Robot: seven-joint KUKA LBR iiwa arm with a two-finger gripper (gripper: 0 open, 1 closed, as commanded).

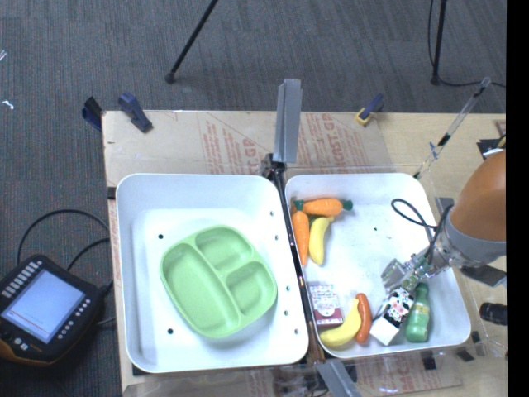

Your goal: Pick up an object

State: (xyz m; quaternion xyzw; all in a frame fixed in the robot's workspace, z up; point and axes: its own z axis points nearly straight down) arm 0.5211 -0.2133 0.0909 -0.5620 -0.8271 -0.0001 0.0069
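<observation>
Approach step: pincer [402, 273], finger state unclear, hovers over right bin's [372, 184] front corner; next, descend onto green bottle [417, 319].

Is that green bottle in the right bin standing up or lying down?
Lying down. The green bottle lies flat on the right bin's floor, beside the black-and-white carton.

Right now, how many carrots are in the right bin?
3. One carrot lies across the top left, one runs along the left wall, and one lies near the front, beside a banana. Others could be hidden under the gripper.
</observation>
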